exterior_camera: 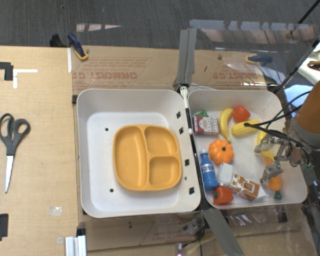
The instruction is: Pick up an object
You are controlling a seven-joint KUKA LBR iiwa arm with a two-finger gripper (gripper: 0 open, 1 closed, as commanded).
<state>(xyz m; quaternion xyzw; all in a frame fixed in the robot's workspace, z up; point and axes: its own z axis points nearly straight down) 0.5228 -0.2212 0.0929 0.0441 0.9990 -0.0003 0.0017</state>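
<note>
Several small toy foods lie loose in the right-hand shallow white plastic bin [290, 196], and the nearest to the grey two-finger gripper [271, 170] is a small rounded orange toy fruit [276, 183], just below the gripper tip near the bin's front right corner. Whether the gripper is open or closed I cannot tell - its metalwork blurs together at this slant - and nothing is visibly held in it.

That orange piece looks like hollow moulded plastic: light, stiff, smooth and probably slippery, so it may roll or squirt sideways if pinched off-centre. A grip across its widest part, straight down, seems safest. It is unlikely to break.

Other candidates sit further left in the same bin:
- a ribbed orange plastic pumpkin [221, 151], round and grooved, which should give some purchase;
- two curved yellow plastic bananas [226, 122], best taken across the narrow middle;
- a glossy red toy tomato [241, 113];
- a blue plastic bottle [208, 169], lying down along the bin's left wall;
- a flat brown-and-white printed carton [244, 186] - flat-sided, probably light card, easy to pinch by its edges.

To the left, the other white bin [90, 143] holds a matte orange-yellow three-compartment plastic tray [148, 157].
</note>
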